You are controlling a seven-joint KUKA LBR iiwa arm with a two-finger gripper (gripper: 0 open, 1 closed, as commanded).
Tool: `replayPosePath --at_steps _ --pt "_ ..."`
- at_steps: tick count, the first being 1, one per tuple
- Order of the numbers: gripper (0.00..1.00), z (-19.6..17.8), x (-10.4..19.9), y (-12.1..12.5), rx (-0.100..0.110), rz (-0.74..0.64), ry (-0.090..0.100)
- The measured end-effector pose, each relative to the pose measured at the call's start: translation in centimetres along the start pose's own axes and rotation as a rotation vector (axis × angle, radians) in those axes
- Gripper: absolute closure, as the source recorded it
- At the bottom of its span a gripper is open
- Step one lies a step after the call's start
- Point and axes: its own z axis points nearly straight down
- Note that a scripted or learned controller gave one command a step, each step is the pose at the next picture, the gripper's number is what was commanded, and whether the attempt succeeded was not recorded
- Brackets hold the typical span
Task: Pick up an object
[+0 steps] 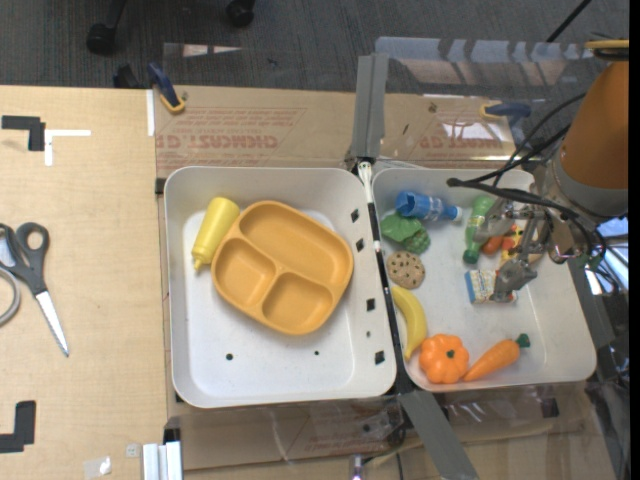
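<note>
A dark grey carpeted floor (pixel 300 18) runs across the far side, with the black wheeled base of an office chair (pixel 170 13) at far left. The pale wooden tabletop (pixel 80 268) fills the left, carrying grey-handled scissors (pixel 35 278). A flat brown cardboard sheet (pixel 250 133) lies beyond the bins.

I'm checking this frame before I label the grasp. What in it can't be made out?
- Gripper: its fingers blur into cables and clutter in the camera view, so open or shut can't be told, nor whether they touch the small blue-and-white packet.
- Small items beside the green bottle: partly covered by the gripper and cables, too small to name.
- Arm: cut off by the right edge.
</note>
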Motion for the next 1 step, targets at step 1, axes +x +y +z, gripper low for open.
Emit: replayPosePath --at_steps 1 --pt "0.0 13.53 -7.46 -3.32 0.001 0.13 -0.004"
